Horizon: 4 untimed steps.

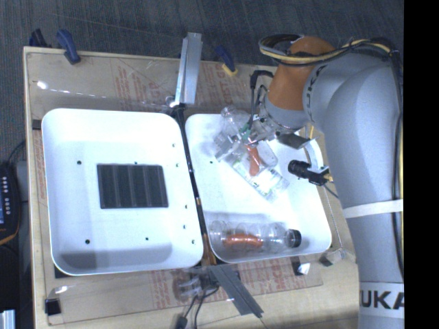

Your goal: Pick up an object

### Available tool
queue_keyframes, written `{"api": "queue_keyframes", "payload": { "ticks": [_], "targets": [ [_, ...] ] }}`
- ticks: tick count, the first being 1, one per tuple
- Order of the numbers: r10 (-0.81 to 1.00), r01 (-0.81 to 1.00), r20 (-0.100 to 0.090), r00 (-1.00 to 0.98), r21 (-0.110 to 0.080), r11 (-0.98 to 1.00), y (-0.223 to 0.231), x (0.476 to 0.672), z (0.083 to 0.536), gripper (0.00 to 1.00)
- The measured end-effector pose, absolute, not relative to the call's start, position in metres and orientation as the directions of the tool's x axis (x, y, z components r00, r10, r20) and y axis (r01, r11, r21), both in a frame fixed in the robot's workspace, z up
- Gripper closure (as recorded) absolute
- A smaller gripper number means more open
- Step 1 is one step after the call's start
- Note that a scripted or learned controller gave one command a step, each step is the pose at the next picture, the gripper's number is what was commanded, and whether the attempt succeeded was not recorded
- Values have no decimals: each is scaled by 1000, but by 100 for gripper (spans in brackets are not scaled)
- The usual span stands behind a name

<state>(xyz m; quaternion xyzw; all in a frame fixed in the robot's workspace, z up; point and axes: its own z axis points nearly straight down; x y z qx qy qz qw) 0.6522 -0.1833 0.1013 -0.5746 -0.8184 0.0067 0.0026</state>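
The grey arm (357,129) comes in from the right of the frame, its orange band (291,81) near the top centre, and bends down into the upper part of the right bin (309,211). The pincer (252,137) sits low there amid a cluster of clear plastic items, and whether it is parted or closed on anything cannot be told, since the glare and the transparent plastic blur its outline. Directly at it lies a clear bottle with an orange-red piece inside (257,164), stretched on a slant from the upper middle of the bin toward its centre right; its upper end is just beside or touching the pincer, though contact cannot be confirmed. A crumpled clear plastic piece (230,130) lies just left of the pincer near the bin's upper left corner. Well apart from these, along the lower edge of the same bin, a second clear bottle with a black cap and copper-coloured contents (254,238) lies on its side. The left bin (68,184) holds a dark ribbed rectangular panel (132,186) at its middle. Both bins rest on the wooden bench (103,81), with blue clamps (67,44) at its upper left edge.
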Motion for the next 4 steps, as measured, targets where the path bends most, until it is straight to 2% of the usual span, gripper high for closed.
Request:
{"api": "queue_keyframes", "payload": {
  "ticks": [1,2,3,4],
  "targets": [
    [975,975,-11,-222,15,222,-147,631,103,0],
    [969,969,-8,-248,17,248,-168,641,102,0],
    [974,974,-10,-227,15,227,-203,611,103,0],
    [942,942,-10,-335,16,335,-208,594,103,0]
  ]
}}
